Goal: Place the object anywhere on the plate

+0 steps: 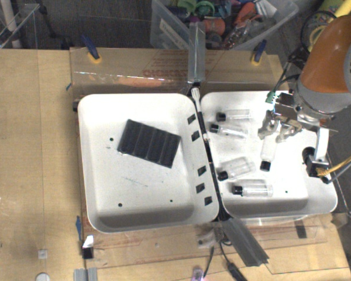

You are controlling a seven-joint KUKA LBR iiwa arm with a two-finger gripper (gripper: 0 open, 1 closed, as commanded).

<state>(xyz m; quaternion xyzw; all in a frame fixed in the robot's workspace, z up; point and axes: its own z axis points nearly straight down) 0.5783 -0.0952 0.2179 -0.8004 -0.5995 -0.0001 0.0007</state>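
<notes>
Well, a dark ribbed plate [149, 143] lies tilted in the left bin [93, 157]. Rightward, clear black-capped vials [251, 188] scatter across the right bin [322, 201]; my claw [278, 127] hangs above one upright-looking vial [268, 154], and I cannot tell its spread.

We see a dark, ribbed rectangular plate [149, 143] lying flat and askew in the left bin. In the right bin lie clear plastic vials with black caps [250, 188] — on their sides, scattered.
</notes>
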